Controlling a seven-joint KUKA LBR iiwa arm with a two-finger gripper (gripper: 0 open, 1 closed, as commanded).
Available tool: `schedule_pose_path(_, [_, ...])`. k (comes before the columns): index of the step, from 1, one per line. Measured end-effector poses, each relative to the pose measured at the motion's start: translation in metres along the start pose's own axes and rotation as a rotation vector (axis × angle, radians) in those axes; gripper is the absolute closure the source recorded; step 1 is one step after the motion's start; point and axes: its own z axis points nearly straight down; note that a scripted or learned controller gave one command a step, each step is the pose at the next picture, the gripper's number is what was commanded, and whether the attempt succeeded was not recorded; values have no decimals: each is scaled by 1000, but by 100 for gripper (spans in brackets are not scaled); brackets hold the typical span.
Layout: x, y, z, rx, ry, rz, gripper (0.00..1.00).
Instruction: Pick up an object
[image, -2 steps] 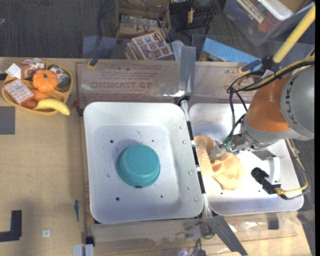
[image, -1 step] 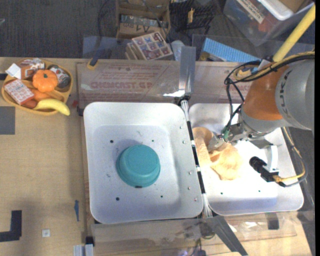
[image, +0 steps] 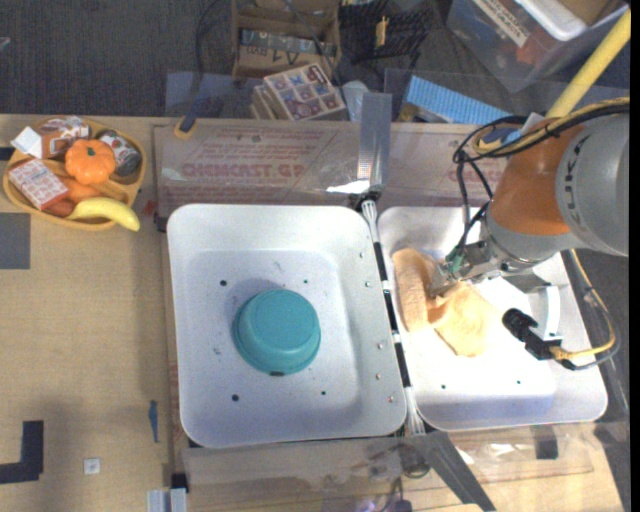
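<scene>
Faint red lettering runs across the flattened cardboard sheet (image: 262, 165) lying behind the left bin, in the upper middle of the frame; it is too washed out to read with any certainty. On the grey arm (image: 595, 190) at the right edge, part of large dark letters shows, seemingly "KU", cut off by the frame. The printed box (image: 297, 88) at top centre and the small packets in the basket (image: 70, 170) at upper left carry print too small to read.
</scene>
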Motion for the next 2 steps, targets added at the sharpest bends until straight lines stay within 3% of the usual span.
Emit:
schedule_pose_path(1, [0, 0, 0, 0, 0, 0, 0])
schedule_pose_path(2, [-10, 51, 12, 7, 0, 64, 0])
